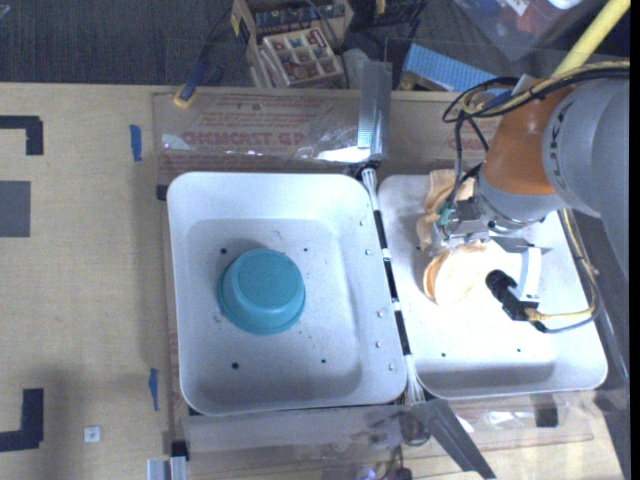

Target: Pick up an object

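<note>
— Pale wood counter [80,268] nearest, with black corner marks [25,133] and scraps of blue tape [135,143] toward its left side.

— On it?

— Two shallow white bins, side by side, touching along the middle seam. Left bin [190,208]: one teal bowl [262,290], turned upside down, resting left of centre on the bin floor, apart from every wall.

— Pointing which way?

— None to speak of. Round from above, so no long axis.

— And the right bin [520,368]?

— Pale orange-edged thing [450,278], near the left wall, about halfway back. Washed out by glare; perhaps slightly oval, but axis unreadable. Just beyond it, toward the far left corner, a cream-yellow lump [437,200], crumpled-looking. Touching the first or merely beside it: cannot tell.

— Jaws?

— Low in the right bin, between those two things. Released or clenched: cannot tell, hidden beneath the wrist.

— Above that?

— Grey arm [590,158] with its orange band [520,148], reaching in from the right over the right bin's far edge.

— Farther back?

— Clear-wrapped cardboard sheet [250,138] with red print, lying along the far side of the bins. Then dark carpet [100,18], an open cardboard box [295,38] of small items, and a blue block [440,68] to its right.
</note>
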{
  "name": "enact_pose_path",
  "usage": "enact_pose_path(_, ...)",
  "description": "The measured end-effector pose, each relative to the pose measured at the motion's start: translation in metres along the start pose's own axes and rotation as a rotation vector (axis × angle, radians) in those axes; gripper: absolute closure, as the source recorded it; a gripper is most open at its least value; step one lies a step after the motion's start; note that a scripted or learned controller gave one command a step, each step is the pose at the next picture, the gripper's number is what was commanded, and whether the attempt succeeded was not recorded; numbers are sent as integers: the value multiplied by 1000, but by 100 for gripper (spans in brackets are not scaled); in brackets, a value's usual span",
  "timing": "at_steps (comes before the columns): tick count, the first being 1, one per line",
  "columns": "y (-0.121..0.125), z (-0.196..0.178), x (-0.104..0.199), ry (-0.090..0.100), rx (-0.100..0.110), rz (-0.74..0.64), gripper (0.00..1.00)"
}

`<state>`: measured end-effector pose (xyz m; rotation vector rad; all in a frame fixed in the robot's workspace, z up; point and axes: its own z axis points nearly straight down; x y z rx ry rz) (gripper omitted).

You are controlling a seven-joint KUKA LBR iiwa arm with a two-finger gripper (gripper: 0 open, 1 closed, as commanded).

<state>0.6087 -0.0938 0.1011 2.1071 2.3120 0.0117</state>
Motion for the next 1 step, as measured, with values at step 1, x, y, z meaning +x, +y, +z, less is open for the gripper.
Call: enact_pose_path(1,43,-122,29,2,15,232,100)
